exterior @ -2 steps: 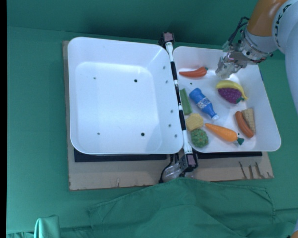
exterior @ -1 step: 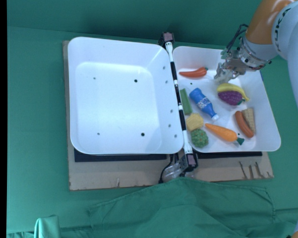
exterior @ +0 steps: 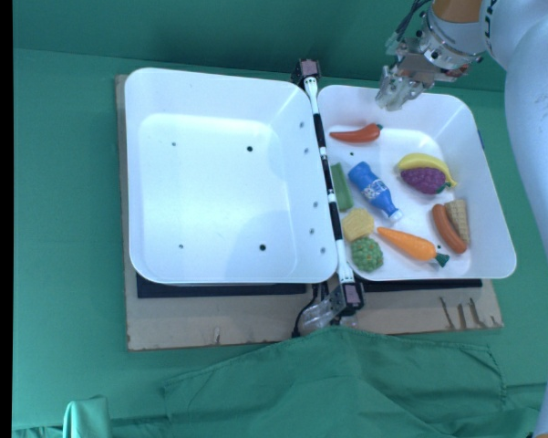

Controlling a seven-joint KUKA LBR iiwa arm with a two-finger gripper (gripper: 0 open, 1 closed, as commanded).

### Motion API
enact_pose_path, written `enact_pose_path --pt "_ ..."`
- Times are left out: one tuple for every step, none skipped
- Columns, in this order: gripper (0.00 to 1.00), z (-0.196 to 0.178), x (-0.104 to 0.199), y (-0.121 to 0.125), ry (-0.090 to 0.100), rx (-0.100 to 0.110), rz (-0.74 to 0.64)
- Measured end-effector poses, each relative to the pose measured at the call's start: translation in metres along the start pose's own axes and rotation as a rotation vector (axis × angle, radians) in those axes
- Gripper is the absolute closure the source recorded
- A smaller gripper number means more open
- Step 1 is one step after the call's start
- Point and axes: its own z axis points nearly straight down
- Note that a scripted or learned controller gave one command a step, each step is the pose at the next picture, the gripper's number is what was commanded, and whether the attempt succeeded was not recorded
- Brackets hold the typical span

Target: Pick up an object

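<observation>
Left bin [exterior: 164,108] bare white, right bin [exterior: 492,245] holds the objects: green piece [exterior: 340,187] along its left wall, yellow corn [exterior: 356,224], green bumpy veg [exterior: 367,255], red chili [exterior: 356,135] far side, blue bottle [exterior: 375,191] middle, carrot [exterior: 412,244] near side, banana [exterior: 424,162] over purple grapes [exterior: 423,180], sausage [exterior: 447,228], cone [exterior: 459,219] rightmost. Gripper [exterior: 394,94] above right bin's far rim, nothing in it; finger spread can't tell.

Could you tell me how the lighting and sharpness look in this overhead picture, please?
Camera view: even, soft light; the left bin shows faint grey shading on its floor but no hard glare; the toys in the right bin, such as the blue bottle, are fairly sharp; the gripper looks slightly soft.
</observation>
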Motion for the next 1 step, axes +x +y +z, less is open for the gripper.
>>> enact_pose_path --pt "1.0 -0.0105 -0.0045 -0.0013 -0.002 0.001 0.007"
